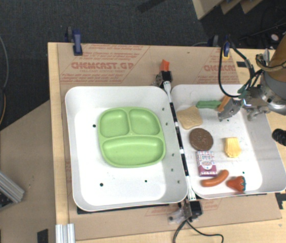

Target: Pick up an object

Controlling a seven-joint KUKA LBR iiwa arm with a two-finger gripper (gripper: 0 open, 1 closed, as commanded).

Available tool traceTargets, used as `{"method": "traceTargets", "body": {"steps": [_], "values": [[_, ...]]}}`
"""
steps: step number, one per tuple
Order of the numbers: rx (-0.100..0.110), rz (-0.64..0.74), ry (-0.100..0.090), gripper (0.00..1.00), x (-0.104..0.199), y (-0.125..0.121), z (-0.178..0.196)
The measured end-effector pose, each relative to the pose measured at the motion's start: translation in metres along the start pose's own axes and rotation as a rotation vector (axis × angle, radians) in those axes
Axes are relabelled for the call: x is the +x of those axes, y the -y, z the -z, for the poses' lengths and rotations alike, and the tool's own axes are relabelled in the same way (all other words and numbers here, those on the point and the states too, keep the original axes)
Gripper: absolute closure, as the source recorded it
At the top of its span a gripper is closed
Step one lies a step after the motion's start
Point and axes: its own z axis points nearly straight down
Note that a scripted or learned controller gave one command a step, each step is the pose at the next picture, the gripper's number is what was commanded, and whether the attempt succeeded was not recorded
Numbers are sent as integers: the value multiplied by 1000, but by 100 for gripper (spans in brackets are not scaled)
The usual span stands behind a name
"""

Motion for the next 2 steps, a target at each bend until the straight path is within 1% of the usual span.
{"method": "traceTargets", "body": {"steps": [1, 2], "values": [[4, -3, 0, 0, -32, 19, -38], [6, -3, -1, 0, -56, 40, -96]]}}
